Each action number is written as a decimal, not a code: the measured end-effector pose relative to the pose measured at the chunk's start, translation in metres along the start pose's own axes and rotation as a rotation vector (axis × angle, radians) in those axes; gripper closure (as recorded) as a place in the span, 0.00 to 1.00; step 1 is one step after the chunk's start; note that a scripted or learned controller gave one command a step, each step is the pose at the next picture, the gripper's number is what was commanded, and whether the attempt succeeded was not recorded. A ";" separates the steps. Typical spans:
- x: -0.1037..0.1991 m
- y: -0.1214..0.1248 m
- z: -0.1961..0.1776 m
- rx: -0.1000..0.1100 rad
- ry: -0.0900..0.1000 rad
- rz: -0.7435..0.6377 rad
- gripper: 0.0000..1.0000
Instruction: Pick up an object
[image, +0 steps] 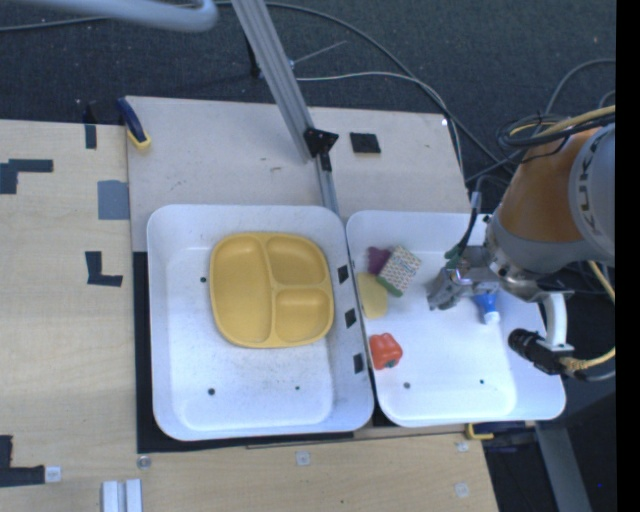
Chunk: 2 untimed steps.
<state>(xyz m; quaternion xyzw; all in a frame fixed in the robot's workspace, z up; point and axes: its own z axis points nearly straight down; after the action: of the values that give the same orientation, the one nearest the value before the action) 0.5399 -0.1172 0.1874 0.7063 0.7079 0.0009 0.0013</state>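
Red object (385, 350) sits lowest in the right bin (500, 400), hugging its left edge, with the yellow piece (372, 297), purple bit (378, 260) and patterned block (400, 269) stacked toward the top-left corner. Gripper (447, 291) hovers mid-bin (fingers: honestly cannot tell), approach step I'd guess; next it needs to shift left and drop. Yellow plate (271, 289) fills the left bin (170, 330).
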 end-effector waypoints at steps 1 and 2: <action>-0.008 0.008 -0.051 -0.001 -0.001 0.001 1.00; 0.045 0.006 -0.058 0.004 0.003 -0.004 1.00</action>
<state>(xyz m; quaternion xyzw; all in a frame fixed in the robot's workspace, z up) 0.5454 -0.0717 0.2458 0.7047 0.7095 0.0005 -0.0009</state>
